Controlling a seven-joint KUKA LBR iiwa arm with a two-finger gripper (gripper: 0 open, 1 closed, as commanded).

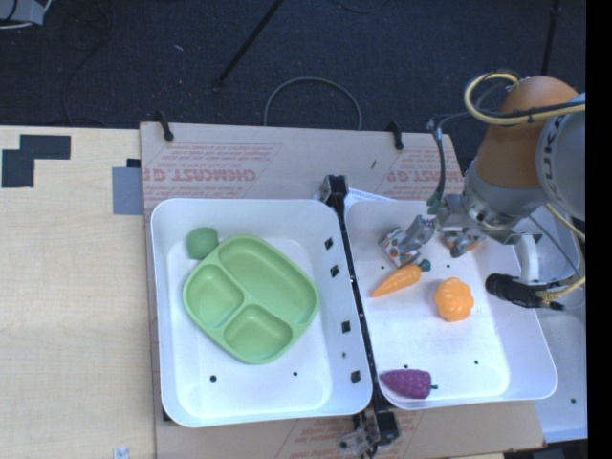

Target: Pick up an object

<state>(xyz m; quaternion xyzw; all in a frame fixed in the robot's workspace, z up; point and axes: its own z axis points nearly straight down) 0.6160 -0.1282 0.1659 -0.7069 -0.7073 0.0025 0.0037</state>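
Observation:
My gripper [404,241] hangs low over the back left part of the right bin [521,371], reaching in from the right. Its tip is just above the thick end of an orange carrot [396,280], which lies slanted on the bin floor. A small multicoloured bit shows at the gripper's tip; I cannot tell what it is. To the right of the carrot sits a round orange fruit [453,299]. A purple bunch-like toy [406,382] rests at the front left edge of the same bin.
The left bin [172,371] holds a green divided plate [251,297] and a small green ball [201,242] at its back left. A black divider [352,295] runs between the bins. The arm's orange band [521,137] and cables stand over the right bin's back right.

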